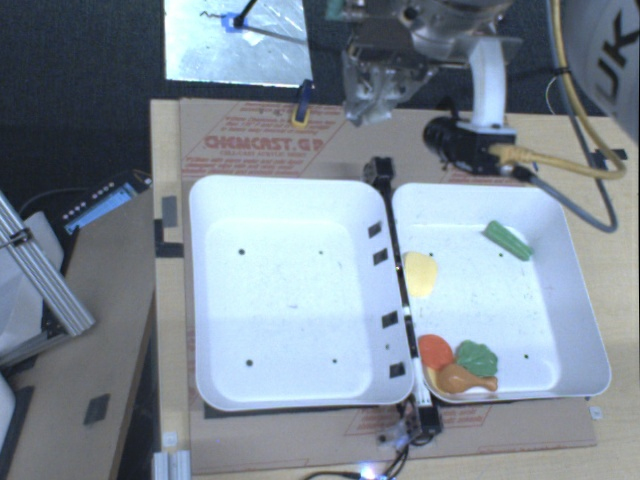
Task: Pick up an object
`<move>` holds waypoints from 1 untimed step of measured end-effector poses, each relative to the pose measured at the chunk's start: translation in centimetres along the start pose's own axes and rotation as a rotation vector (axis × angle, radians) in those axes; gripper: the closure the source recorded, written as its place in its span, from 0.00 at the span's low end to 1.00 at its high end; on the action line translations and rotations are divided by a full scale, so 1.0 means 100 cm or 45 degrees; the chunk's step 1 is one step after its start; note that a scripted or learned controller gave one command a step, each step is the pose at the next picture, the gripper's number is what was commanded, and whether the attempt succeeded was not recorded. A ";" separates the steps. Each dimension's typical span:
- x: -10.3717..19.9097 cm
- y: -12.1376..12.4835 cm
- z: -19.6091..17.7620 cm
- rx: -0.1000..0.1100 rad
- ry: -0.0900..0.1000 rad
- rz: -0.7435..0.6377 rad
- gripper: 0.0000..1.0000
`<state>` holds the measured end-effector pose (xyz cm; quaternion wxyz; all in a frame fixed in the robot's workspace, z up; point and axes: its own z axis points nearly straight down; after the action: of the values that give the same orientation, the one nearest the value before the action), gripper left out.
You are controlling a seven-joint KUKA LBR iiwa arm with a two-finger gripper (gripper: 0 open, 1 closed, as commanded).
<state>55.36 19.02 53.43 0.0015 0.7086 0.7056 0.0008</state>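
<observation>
My gripper (372,96) hangs high over the back edge of the bench, behind the divider between the two bins and apart from every object. The right bin (560,298) holds a green block (507,239) near its back right. A pale yellow piece (420,273) lies against the bin's left wall. In the front left corner sit a red-orange piece (434,349), a green leafy piece (477,356) and a tan drumstick-shaped piece (465,379), touching one another.
The left bin (290,288) stands beside the right one, joined along a black-clipped divider (395,288). Both rest on a cardboard sheet (250,143). A silver plate (235,28) lies at the back left, and a yellow clip (300,116) sits behind the left bin.
</observation>
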 end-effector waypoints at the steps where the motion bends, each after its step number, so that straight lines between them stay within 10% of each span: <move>1: -0.039 0.063 0.006 0.002 -0.001 -0.001 1.00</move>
<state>61.66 15.09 52.88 0.0011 0.7084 0.7058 -0.0001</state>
